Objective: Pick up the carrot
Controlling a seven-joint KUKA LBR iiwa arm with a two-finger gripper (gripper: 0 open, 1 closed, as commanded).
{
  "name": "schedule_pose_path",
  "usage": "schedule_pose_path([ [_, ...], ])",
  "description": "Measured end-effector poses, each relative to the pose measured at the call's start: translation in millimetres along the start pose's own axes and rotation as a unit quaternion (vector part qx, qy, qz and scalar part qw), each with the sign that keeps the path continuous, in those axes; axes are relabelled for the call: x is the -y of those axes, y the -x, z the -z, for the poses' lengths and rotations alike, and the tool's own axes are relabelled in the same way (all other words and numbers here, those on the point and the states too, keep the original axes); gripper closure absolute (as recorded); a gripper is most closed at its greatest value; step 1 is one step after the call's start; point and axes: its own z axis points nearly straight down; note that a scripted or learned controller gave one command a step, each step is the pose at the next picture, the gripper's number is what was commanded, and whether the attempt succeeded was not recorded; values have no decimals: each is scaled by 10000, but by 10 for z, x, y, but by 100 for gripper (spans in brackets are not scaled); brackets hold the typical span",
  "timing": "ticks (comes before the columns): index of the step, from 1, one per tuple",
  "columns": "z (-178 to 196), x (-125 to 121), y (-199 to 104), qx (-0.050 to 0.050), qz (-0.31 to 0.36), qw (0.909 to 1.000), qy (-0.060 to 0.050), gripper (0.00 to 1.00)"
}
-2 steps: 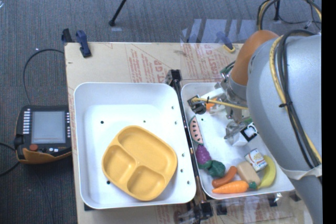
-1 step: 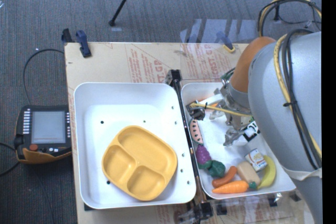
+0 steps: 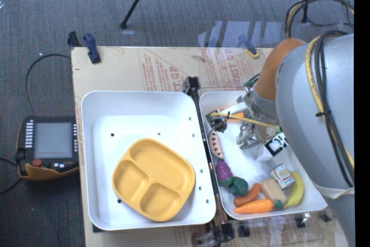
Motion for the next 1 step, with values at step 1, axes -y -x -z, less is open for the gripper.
schedule_pose_path([
  [1, -89, -263, 523, -39, 771, 9970, 43, 100],
])
